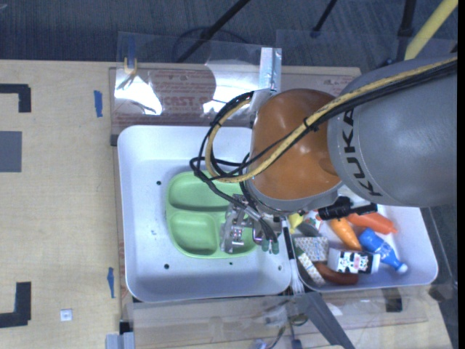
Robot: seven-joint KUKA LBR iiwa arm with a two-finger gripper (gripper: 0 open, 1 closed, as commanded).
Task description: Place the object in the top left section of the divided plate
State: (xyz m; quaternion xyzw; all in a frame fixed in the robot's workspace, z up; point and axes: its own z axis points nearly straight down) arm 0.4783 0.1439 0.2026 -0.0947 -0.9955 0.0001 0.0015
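- Hand [251, 233] sits low over the green divided plate [192, 217] in the left bin [138, 195], at plate's right edge; can't tell finger state or whether it holds the object.
- Risk: release here lands in the wrong section, since top left compartment lies further toward the worktop's left edge.
- Risk: hand clips the plate rim and shifts it.

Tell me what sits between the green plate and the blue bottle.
In the camera view, the gripper hangs at the plate's right edge; past it come the rims where both bins meet, then a patterned packet, then the bottle.
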